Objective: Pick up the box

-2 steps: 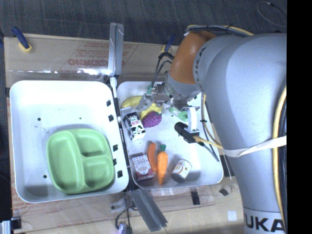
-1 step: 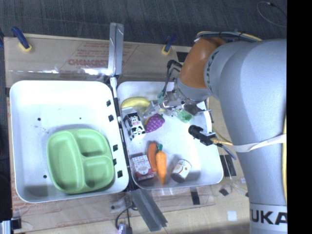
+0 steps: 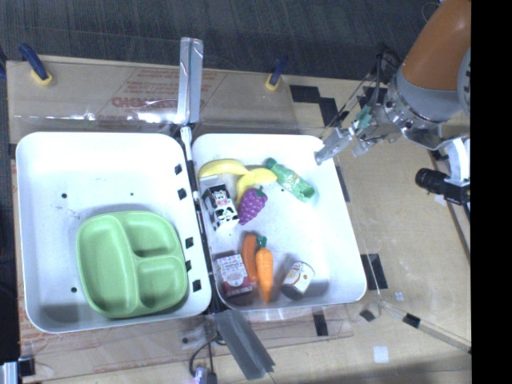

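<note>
The desk (image 3: 416,238) carries two shallow white bins side by side. The left bin (image 3: 48,182) holds a green divided tray (image 3: 132,264). The right bin (image 3: 328,238) holds the small goods bunched along its left wall, probably tipped in loose: a banana (image 3: 224,168), a green bottle (image 3: 291,181), purple grapes (image 3: 253,204), a carrot (image 3: 258,262), a cow-patterned carton (image 3: 220,205), a small round tub (image 3: 298,278), and the box (image 3: 232,272), dark red, at the bin's near left corner beside the carrot. The pincer (image 3: 330,151) hangs over the far right rim, well apart from the box; whether it is open I cannot tell.
</note>
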Controlling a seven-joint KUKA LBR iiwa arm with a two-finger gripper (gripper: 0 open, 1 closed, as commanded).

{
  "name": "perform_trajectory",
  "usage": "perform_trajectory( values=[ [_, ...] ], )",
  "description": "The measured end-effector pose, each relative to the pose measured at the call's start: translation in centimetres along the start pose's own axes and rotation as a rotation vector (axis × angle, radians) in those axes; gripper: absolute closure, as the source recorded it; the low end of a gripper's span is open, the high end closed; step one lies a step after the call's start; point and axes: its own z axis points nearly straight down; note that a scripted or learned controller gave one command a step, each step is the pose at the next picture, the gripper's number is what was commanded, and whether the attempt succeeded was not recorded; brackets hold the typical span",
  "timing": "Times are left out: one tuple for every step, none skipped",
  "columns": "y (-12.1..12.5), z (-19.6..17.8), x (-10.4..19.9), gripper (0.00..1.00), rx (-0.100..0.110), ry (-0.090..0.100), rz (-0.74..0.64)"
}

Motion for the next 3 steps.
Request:
perform_trajectory(
  values=[
    [-1.2, 14.1, 11.0, 0.00, 0.006, 0.002, -0.027],
    [7.3, 1.8, 2.0, 0.00, -0.001, 0.000, -0.056],
    [7.5, 0.9, 2.3, 1.00, 0.001, 0.000, -0.065]
  ],
)
